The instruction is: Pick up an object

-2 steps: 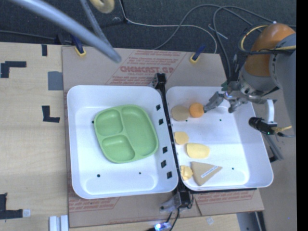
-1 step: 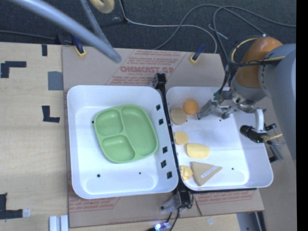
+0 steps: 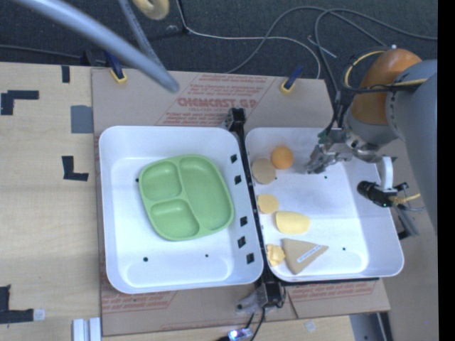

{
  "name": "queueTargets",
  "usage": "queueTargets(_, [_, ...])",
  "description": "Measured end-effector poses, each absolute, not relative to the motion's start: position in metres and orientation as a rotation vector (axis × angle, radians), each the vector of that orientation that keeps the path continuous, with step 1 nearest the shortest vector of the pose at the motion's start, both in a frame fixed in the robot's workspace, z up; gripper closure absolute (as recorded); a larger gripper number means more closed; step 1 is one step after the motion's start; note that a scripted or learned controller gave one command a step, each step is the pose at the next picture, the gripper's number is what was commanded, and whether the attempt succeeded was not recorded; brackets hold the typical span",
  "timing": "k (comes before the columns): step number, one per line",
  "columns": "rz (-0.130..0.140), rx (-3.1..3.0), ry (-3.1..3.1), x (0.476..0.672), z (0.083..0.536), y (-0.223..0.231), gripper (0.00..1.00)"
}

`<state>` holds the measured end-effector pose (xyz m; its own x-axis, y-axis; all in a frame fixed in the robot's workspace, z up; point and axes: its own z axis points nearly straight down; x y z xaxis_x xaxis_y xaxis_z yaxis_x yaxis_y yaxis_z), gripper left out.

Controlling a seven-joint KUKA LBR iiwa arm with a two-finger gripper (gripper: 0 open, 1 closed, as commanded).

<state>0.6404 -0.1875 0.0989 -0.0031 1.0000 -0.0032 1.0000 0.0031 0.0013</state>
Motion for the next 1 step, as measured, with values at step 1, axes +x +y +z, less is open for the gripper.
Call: queueTargets(1, [0.002, 2.219, 2.222, 0.6439, 0.1414, -0.1845, 1.00])
